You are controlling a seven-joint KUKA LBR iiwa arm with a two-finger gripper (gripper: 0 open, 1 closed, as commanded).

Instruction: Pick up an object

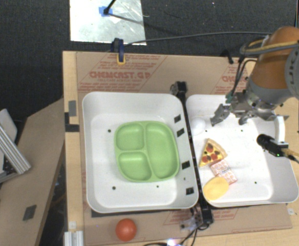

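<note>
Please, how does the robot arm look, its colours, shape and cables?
The grey, rounded robot arm carries a broad orange band above its wrist. Thin yellowish and dark cables run along it. Its wrist ends in a grey metal two-finger gripper with angular parts.

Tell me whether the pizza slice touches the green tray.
Apart. The camera view shows the pizza slice in the right bin, the green tray in the left, the bins' walls between them.

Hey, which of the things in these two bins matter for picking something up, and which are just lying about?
For the job:
end effector, above the right bin
pizza slice toy
pink wrapped block
yellow round piece
white ball

Just lying about:
green divided tray in the left bin
red ball on the bench
blue clamp
</note>
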